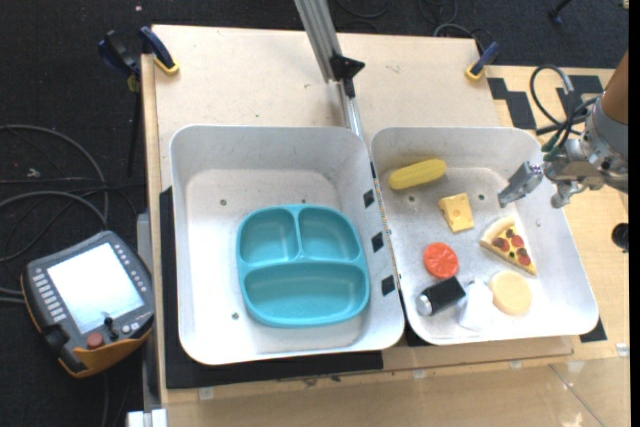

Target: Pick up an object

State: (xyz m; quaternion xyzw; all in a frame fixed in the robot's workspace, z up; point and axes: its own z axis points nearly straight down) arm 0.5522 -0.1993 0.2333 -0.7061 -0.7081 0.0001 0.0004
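The right bin holds several toy foods. A yellow corn cob lies at its back. In front of that sit a cheese wedge, a red tomato and a pizza slice. Along the front lie a black cylinder, a white piece and a pale round biscuit. My gripper hangs over the bin's right rear part, just behind the pizza slice. It is open, with nothing between its fingers.
The left bin holds a blue three-part tray. A metal pole slants down to the seam between the bins. Yellow clamps grip the bench's back corners. A teach pendant lies on the floor at left.
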